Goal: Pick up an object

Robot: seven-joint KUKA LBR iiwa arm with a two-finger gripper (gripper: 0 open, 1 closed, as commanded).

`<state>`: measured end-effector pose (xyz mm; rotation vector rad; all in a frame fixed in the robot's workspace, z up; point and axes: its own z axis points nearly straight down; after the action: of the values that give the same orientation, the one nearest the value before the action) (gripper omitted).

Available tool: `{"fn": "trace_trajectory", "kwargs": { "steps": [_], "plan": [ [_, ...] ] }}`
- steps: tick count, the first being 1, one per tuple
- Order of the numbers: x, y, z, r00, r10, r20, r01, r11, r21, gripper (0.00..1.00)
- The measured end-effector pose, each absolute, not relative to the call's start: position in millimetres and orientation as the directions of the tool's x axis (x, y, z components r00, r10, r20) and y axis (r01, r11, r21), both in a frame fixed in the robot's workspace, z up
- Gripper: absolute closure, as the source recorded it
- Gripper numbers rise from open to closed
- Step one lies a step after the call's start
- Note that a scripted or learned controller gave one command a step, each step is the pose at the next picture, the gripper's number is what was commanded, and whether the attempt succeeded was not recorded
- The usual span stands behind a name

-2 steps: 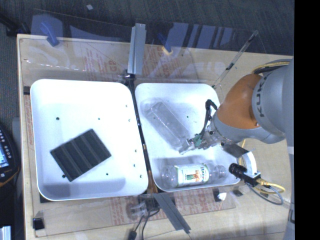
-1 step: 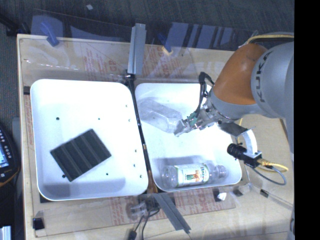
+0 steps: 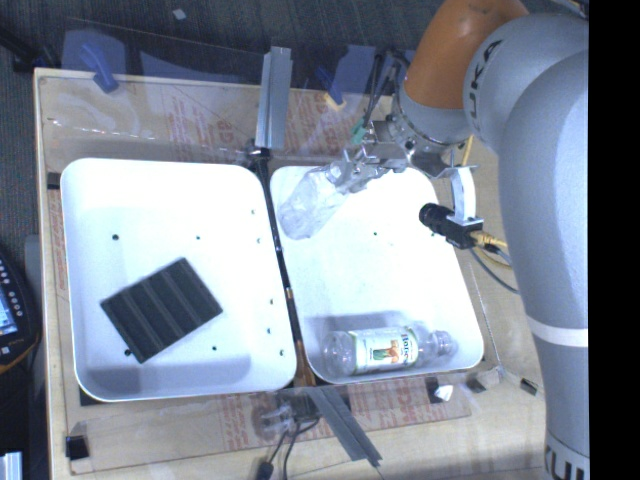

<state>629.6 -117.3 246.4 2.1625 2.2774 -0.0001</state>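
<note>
Nearest the camera, a clear plastic bottle with a label [image 3: 388,350] lay on its side along the front wall of the right bin [image 3: 455,298]. At that bin's rear, the gripper [image 3: 352,175] was clamped on a crumpled clear plastic bottle [image 3: 308,204], which tilted down to the left near the divider. A dark ribbed panel [image 3: 161,309] lay flat in the left bin [image 3: 80,258].

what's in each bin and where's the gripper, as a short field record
left bin: dark ribbed panel lying flat, front-left area
right bin: labelled clear bottle on its side along the front wall
gripper: over the right bin's back-left corner
at gripper: crumpled clear plastic bottle, raised and tilted
grasp: looks held, contact unclear
</note>
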Motion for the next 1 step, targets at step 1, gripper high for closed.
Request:
{"fn": "trace_trajectory", "kwargs": {
  "steps": [1],
  "plan": [
    [629.5, -117.3, 246.2, -0.052, 0.999, 0.000, 0.999, 0.052, 0.000, 0.00]
  ]
}}
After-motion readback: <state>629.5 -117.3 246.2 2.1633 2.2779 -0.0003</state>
